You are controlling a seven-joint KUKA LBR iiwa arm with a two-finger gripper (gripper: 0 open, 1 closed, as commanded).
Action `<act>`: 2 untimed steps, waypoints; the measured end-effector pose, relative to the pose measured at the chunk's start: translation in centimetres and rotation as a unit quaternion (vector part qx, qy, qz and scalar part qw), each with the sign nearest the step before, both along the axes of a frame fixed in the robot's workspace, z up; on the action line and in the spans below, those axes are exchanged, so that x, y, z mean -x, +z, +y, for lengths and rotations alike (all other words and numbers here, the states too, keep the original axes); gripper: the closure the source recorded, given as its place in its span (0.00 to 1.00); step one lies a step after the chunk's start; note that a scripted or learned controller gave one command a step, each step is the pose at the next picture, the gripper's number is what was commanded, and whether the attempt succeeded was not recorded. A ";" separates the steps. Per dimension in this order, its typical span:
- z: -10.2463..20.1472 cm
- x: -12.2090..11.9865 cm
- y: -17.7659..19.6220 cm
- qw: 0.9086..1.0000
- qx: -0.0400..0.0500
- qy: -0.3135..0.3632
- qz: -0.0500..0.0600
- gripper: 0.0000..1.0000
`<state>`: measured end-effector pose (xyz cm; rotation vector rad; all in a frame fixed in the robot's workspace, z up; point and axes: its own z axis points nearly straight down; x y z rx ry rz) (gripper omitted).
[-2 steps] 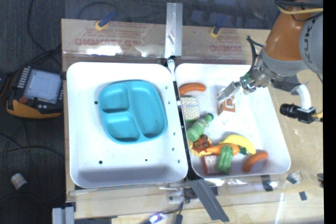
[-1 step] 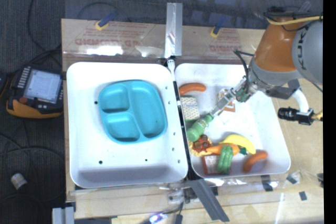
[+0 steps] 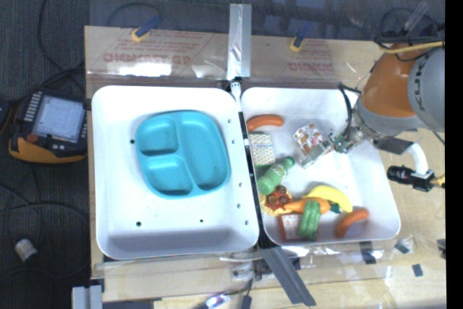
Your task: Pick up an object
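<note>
**Approach stage — nothing lifted yet**

Arm (image 3: 394,94) reaches in from the right w/ the gripper (image 3: 341,142) low inside the right bin (image 3: 376,181), near its upper-right part. Too small and blurred to say how the hand stands, so I cannot tell if it's wide, narrow or gripping.

Closest candidate is the crinkly packet (image 3: 309,141), just beside the tip, maybe touching. The rest sit well apart toward the bin's near side: green bottle (image 3: 275,175), banana (image 3: 329,196), green pepper (image 3: 309,217), red sausage (image 3: 350,221). Left bin (image 3: 119,228) holds a blue tray (image 3: 181,152).

Next, as I judge it — centre over the packet, close on it, then lift straight up; a slack wrapper may slip out.
</note>
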<state>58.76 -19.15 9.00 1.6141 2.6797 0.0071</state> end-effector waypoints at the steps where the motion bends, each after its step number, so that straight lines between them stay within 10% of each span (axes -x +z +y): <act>1: 0.2 -0.1 1.0 1.000 -0.002 0.000 -0.001 1.00; 2: 10.4 -4.9 9.3 0.998 -0.002 -0.070 0.007 1.00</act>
